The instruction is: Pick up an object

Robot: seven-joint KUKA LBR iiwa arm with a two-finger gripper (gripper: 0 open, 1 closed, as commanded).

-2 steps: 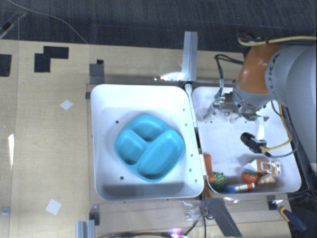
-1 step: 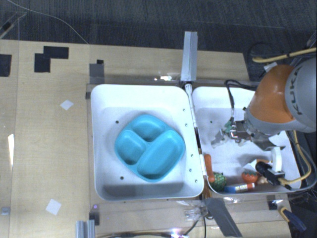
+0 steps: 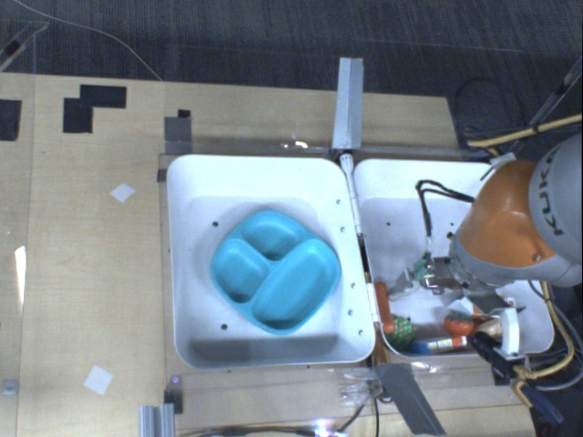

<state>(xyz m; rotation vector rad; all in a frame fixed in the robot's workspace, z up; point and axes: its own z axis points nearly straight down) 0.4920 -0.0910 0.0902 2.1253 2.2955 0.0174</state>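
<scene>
A pale wooden bench (image 3: 82,271) is carrying two shallow white bins under the slanted overhead camera. The gripper (image 3: 435,279) is hanging low in the right bin (image 3: 392,198), its state hard to tell beneath the wrist. Just below it, at the bin's near edge, small objects are lying in a jumble: a marker-like stick (image 3: 437,343), something green (image 3: 401,328), an orange piece (image 3: 383,303). Well off to the gripper's left, a blue three-compartment tray (image 3: 275,269) is sitting in the left bin (image 3: 196,335). Beyond the bins, dark carpet (image 3: 273,16) is stretching away.
</scene>
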